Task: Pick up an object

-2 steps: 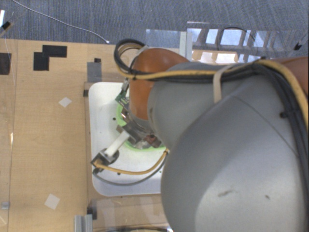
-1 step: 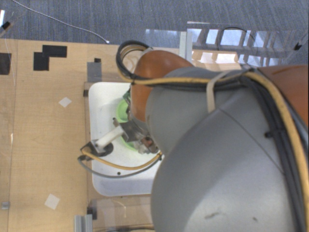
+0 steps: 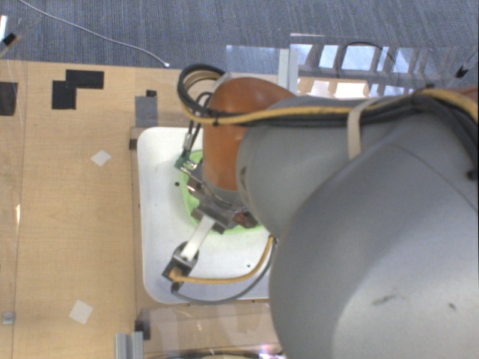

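The pale wooden bench [image 3: 67,223] runs down the left, with black blocky marks [image 3: 77,87] near its far edge and two small pale diamond-shaped patches [image 3: 101,157] on its surface. Beyond the bench lies grey ribbed floor [image 3: 224,10], crossed by a thin light cable [image 3: 90,32].

Next comes the white bin [image 3: 156,208], shallow, with rounded corners. In its middle-right part lies the one thing to be seen there, a bright lime-green object [image 3: 191,198]. Only its left rim and a strip along its near side show: a curved, smooth edge, flat against the bin floor, plain in colour. The rest is covered by the wrist, so its full shape cannot be told.

The claw [image 3: 206,204] stands right over the green object, under the orange band [image 3: 224,133], pointing down into the bin. Whether it is wide, narrow or holding anything cannot be told from this slant.

The grey arm [image 3: 359,230] fills the right, with a metal frame [image 3: 352,58] behind it.
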Robot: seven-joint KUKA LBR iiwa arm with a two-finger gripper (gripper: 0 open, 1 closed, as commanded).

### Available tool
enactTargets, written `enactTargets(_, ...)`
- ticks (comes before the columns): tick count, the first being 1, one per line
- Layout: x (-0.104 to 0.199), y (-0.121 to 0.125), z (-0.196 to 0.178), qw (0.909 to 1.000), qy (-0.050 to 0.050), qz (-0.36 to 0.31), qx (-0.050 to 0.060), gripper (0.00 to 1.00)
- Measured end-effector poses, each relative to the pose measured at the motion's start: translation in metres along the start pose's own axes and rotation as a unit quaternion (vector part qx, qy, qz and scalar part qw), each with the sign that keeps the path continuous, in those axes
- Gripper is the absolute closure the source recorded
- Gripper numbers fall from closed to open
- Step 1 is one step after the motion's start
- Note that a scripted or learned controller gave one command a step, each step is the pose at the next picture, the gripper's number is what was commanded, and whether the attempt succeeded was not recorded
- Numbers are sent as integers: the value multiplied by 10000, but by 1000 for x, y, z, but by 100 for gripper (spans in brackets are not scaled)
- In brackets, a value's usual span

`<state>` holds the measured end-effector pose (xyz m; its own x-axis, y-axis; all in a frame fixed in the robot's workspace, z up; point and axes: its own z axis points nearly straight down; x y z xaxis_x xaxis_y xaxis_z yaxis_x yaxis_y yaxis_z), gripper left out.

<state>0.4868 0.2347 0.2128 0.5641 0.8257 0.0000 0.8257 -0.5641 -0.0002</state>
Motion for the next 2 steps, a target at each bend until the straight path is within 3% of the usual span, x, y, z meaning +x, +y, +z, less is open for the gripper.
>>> enactTargets(1, -38, 27, -14, 10000, 3, 21, -3, 100)
enactTargets(2, -41, 29, -51, 9930, 15, -1179, -11, 100)
